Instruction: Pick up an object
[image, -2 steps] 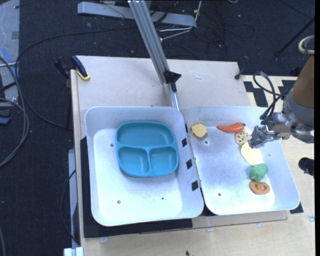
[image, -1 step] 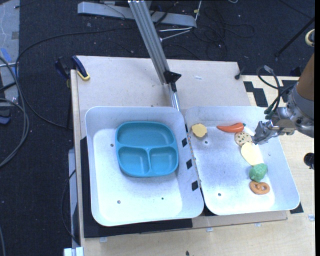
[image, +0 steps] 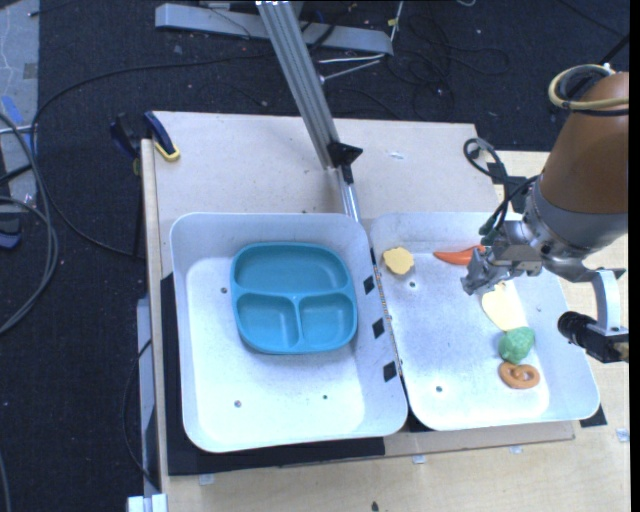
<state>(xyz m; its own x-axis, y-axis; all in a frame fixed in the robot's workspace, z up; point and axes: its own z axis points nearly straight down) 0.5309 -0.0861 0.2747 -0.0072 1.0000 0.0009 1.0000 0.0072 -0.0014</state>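
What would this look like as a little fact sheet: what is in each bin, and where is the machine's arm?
left bin: blue divided tray, three compartments
right bin: yellow lump, orange carrot-like piece, pale yellow piece, green lump, orange-brown ring-shaped piece
arm: reaches in from the right, over the right bin
end effector: low over the right bin, beside the carrot-like piece and the pale yellow piece
held object: none seen between its fingers

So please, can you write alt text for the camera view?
A grey robot arm's gripper is low in the right bin, near an orange carrot, yellow piece, pale piece, green piece and pretzel. A blue tray lies in the left bin.
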